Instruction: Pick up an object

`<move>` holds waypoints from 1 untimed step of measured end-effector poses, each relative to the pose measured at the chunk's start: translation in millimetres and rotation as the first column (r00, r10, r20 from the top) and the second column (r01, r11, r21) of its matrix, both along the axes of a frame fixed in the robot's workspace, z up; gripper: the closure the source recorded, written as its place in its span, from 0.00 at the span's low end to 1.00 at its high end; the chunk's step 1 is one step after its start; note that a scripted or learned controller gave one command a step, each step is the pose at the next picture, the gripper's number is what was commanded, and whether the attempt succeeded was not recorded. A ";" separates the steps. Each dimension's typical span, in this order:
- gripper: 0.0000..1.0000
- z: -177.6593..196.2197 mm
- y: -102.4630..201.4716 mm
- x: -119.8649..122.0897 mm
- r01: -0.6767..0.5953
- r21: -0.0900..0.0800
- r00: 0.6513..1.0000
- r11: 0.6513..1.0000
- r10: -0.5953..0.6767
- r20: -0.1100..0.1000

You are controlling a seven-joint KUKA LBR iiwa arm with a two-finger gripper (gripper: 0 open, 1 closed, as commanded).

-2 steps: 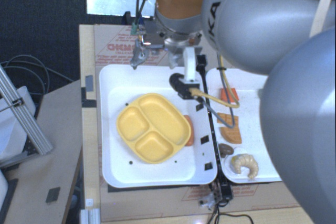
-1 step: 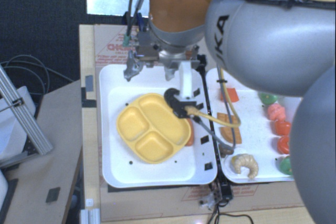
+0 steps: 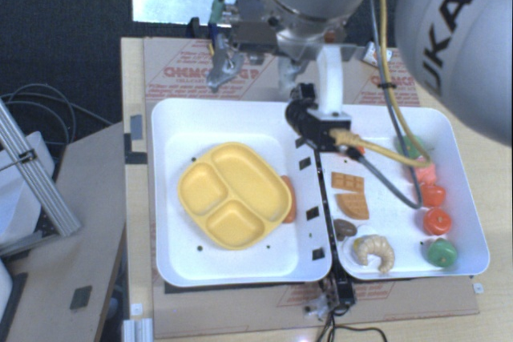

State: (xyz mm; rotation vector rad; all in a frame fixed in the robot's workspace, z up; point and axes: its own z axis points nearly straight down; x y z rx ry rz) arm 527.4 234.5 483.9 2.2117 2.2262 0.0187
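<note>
Several toy foods, among them a pale plastic croissant (image 3: 374,250), a round red tomato (image 3: 437,220) and a green apple (image 3: 441,253), lie in the right white bin (image 3: 401,121). A yellow three-compartment plastic plate (image 3: 234,194) sits in the left white bin (image 3: 172,252). The gripper (image 3: 226,68) hangs over that bin's far rim, and I cannot tell whether it is apart or together.

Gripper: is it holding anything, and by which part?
Nothing is held; the gripper hangs bare above the left bin's far rim.

The yellow divided plate (image 3: 234,194) is filling the middle of the left bin (image 3: 184,120), leaving its far strip open. A croissant (image 3: 374,250) and tomatoes (image 3: 437,221) are crowding the near-right corner of the right bin (image 3: 437,128).
</note>
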 end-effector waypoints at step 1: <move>0.00 -108.2 -74.7 -43.3 0.012 -0.010 1.000 1.000 -0.012 -0.021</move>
